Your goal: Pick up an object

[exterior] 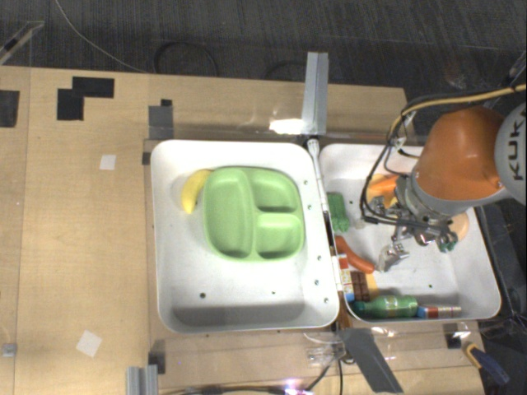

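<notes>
Objects lay in the right bin (486, 286): a green bottle (387, 306), an orange piece (356, 257), a green block (337, 211). Above them hung the pincer (416, 245), grasping nothing; its state I cannot tell. Left bin (169, 245) held a green tray (249, 212) and banana (192, 190).

Bright, even overhead light; glare flares on the divider post (315, 89), soft shadow pools along the left bin (177, 303) front wall, image slightly soft.
</notes>
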